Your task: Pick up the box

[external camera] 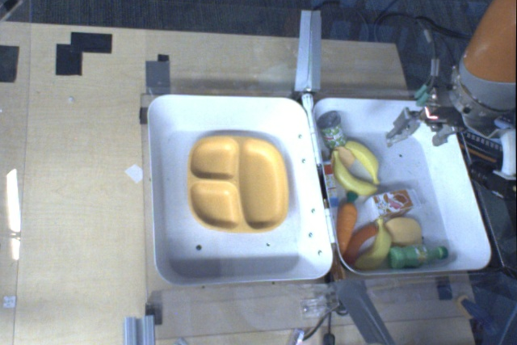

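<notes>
The grey two-finger pincer (420, 125) hangs over the upper right part of the shallow white right-hand bin (477, 250), its fingers spread apart and pinching nothing, which suits an approach before any grasp. The task's thing, a small red-and-white printed carton box (393, 203), lies well below the pincer and a little to its left, flat on the bin floor. It is wedged among toy foods: a yellow plastic banana bunch (358, 167) between it and the pincer's left side, an orange plastic carrot (346, 225) further down-left, a pale yellow lemon-like piece (405, 232) touching its lower edge, and a green plastic bottle (414, 256) below that. The crowding likely leaves little finger room beside the box. Print covers the box face, but it is too small to read. Far left of the pincer, a yellow three-compartment plastic tray (239, 182) sits in the white left-hand bin (166, 198).
</notes>
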### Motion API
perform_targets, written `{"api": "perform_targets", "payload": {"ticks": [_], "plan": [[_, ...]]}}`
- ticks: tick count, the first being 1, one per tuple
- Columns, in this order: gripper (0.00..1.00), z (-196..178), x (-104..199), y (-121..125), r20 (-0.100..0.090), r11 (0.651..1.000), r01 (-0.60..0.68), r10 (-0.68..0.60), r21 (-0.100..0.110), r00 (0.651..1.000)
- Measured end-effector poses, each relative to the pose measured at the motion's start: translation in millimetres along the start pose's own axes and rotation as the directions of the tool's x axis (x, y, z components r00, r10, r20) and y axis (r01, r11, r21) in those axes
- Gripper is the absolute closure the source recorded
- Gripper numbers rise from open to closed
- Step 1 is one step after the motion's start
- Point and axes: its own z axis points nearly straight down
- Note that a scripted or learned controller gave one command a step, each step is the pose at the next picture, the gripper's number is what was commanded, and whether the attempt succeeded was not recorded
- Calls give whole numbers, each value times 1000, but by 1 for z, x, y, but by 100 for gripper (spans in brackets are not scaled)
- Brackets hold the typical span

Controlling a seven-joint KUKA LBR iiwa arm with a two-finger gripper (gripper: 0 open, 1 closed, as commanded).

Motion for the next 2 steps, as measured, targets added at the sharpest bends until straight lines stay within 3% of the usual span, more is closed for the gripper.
{"api": "perform_targets", "payload": {"ticks": [1, 2], "plan": [[0, 95, -31, 56, 0, 1000, 10, -10, 1, 1000], [0, 172, -55, 35, 2, 998, 61, -61, -7, 998]]}}
